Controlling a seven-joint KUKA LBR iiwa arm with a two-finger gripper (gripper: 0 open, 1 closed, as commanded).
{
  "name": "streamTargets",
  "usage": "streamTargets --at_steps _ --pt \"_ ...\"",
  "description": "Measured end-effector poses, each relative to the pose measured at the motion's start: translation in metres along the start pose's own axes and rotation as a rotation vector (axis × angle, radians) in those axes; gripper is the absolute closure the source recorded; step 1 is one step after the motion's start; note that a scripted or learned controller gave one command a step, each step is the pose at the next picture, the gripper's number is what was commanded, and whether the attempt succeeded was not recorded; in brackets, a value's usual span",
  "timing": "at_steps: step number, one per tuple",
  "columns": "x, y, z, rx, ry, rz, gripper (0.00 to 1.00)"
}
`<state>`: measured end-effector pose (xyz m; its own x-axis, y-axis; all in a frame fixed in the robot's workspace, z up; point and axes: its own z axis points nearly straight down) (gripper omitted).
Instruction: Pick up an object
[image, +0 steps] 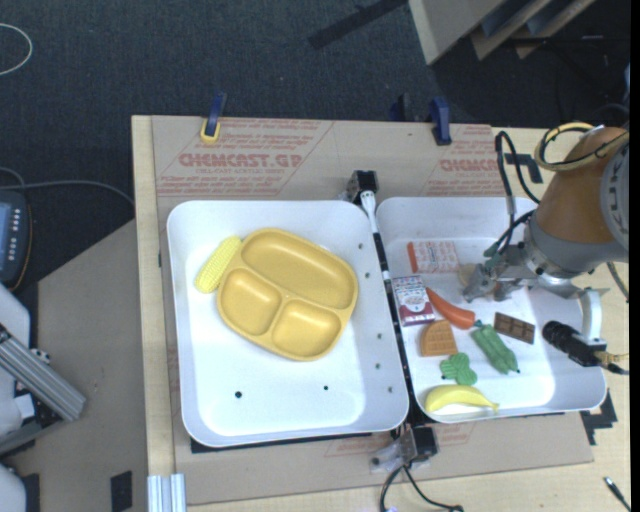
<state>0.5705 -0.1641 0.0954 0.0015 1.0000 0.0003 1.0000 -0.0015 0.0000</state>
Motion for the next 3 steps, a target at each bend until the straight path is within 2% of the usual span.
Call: streamTargets --at_steps 2,3 --pt "-0.011 -0.007 -0.099 -0.006 -0.003 -0.001 1.00" --pt "-0.011 -0.006 -0.132 -0.006 -0.003 -0.002 1.00"
